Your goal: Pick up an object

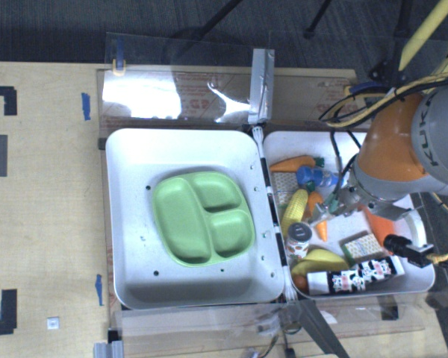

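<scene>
- The pincer [342,202] sits low in the right bin [425,278]; its tips are too small to read.
- Behind it, the arm [403,148] is cut off at the picture's edge.

Right bin [425,280] held clutter of candidate objects. Corn cob [294,205]: yellow, lay lengthwise near bin's left wall. Carrot [291,164]: orange, at far end. Blue piece [309,176]: just beside carrot. Banana [322,258]: yellow, near front. Black-and-white patterned bottle [362,274]: on its side along front wall. Small dark round jar [299,233]: between corn cob and banana.
</scene>
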{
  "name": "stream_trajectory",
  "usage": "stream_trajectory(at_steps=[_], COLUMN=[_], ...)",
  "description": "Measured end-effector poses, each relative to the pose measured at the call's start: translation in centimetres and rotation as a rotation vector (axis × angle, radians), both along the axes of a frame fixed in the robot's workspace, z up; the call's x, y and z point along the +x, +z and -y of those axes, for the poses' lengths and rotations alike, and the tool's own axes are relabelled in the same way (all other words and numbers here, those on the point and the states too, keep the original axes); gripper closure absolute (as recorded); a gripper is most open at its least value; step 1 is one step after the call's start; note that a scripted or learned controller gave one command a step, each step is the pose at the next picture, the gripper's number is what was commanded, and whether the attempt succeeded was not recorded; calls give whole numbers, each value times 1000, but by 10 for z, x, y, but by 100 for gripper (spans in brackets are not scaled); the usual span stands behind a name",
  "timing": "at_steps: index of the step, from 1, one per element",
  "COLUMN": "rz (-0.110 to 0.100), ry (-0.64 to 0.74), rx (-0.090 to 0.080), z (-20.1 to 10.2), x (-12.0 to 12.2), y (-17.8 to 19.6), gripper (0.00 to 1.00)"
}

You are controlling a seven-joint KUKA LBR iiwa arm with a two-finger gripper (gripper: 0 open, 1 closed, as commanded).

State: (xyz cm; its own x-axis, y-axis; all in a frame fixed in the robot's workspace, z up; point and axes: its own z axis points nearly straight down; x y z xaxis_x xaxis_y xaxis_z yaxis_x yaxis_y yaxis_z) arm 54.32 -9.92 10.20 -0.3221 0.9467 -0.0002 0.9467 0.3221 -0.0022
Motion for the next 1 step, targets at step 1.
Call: stream_trajectory(at_steps=[1], rz=[-1], ry=[-309], rx=[-1], z=[-72], x=[5], y=[140], gripper=[100])
